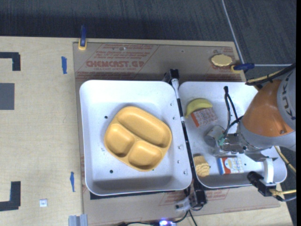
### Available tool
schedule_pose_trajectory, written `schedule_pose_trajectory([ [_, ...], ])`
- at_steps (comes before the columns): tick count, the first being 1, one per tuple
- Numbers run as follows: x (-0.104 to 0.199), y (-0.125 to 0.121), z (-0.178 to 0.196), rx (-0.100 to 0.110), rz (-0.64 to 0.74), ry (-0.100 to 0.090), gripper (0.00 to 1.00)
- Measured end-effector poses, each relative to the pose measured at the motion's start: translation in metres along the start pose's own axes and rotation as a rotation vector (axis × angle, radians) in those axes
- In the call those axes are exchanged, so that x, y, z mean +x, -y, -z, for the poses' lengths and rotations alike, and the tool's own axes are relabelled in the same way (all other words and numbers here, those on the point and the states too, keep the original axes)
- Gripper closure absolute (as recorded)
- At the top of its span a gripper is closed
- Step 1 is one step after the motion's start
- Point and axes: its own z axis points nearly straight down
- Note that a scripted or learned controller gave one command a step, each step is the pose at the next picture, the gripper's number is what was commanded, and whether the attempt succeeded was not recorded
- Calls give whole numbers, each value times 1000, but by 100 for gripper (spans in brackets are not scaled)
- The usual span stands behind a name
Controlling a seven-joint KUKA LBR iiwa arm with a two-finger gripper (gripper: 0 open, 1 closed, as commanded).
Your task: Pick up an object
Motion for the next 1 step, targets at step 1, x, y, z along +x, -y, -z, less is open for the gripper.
schedule_pose_trajectory([
  [1, 0, 0, 0, 0, 0, 0, 0],
])
